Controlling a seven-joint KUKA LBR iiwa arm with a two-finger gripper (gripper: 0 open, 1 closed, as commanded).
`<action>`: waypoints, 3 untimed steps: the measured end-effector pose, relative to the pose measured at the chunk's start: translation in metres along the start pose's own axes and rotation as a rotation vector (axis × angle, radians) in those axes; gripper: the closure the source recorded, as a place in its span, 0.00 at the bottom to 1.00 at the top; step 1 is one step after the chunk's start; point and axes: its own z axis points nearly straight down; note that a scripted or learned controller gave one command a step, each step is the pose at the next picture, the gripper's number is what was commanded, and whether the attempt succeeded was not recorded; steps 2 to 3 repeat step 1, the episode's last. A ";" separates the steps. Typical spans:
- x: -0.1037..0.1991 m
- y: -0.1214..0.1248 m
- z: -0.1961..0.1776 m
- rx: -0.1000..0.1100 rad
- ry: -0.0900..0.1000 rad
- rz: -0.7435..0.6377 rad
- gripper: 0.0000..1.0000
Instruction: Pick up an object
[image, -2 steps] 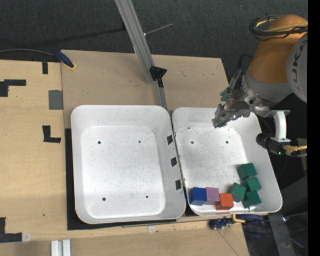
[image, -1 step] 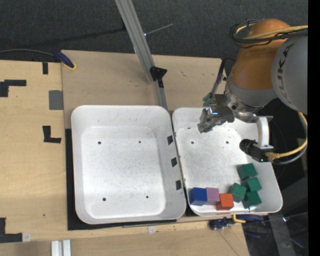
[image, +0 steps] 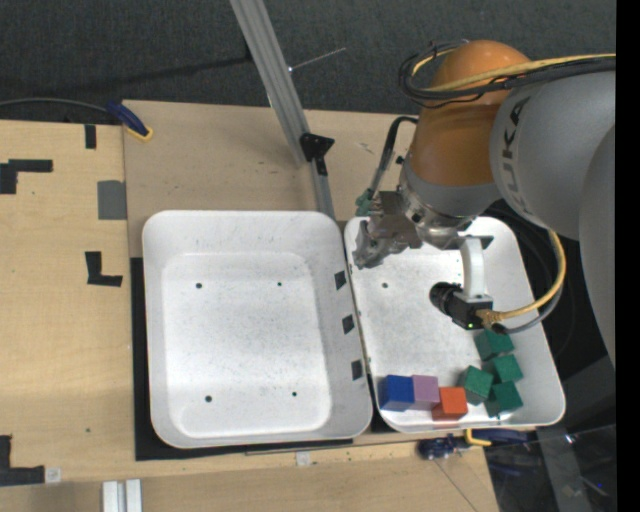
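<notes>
The arm (image: 520, 130) covers the far end of the right bin (image: 535, 400), hiding that rim and the floor beneath it, and its grey body runs off the frame's right side. The gripper (image: 375, 240), over the bin's far-left corner, is too dark and blurred to read. Among the green blocks (image: 497, 372) at the bin's near-right corner, overlapping edges make the count uncertain.

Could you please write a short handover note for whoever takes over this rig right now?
Gripper: over the top left corner of the right bin, nothing seen held.
Things: blue block, purple block, orange block and green blocks clustered in that bin's lower right corner, away from the gripper.
Done: nothing picked.
Left: move to the blocks, grasp one, lift.
</notes>
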 end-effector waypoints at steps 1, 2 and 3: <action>0.054 -0.002 0.016 0.002 -0.001 0.001 1.00; 0.054 -0.002 0.016 0.002 -0.001 0.001 1.00; 0.054 -0.002 0.016 0.002 -0.001 0.001 1.00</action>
